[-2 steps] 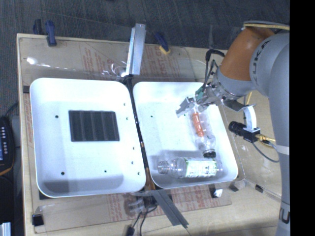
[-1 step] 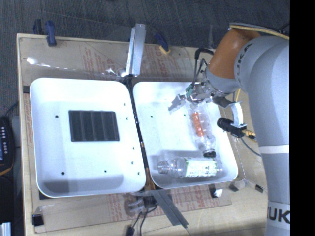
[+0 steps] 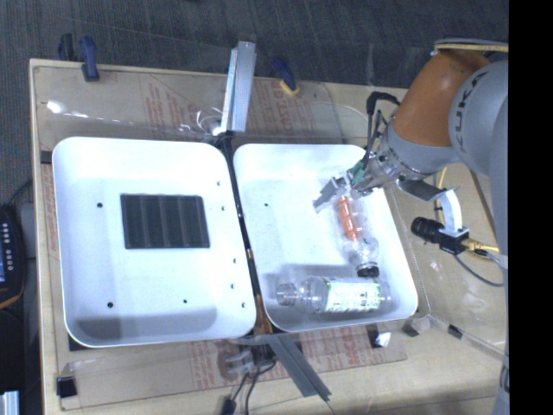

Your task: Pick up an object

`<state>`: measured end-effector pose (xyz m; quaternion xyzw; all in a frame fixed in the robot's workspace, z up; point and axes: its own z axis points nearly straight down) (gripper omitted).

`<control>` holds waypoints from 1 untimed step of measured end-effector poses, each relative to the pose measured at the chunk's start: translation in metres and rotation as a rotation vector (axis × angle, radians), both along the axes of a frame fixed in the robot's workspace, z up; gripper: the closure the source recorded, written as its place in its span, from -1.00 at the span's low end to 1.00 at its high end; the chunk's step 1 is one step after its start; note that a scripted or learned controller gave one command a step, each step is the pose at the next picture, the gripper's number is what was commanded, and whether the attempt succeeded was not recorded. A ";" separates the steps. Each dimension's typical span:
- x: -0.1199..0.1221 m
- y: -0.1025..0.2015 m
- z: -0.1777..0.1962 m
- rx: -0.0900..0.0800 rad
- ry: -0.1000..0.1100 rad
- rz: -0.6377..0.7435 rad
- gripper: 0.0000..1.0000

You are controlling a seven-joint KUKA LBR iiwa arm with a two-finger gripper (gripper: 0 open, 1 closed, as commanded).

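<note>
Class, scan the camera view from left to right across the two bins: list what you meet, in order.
Left bin → dark ribbed panel → right bin → clear bottle with a white label → gripper.

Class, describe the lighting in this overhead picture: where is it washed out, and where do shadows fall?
Camera view: the right white plastic bin is glare-bleached around the clear plastic bottle with the green label; soft shadow pools in the left white bin's near corner; image slightly soft.
</note>
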<state>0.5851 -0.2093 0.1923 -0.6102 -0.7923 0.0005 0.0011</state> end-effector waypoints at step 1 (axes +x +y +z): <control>0.017 -0.001 -0.006 -0.001 -0.001 0.024 -1.00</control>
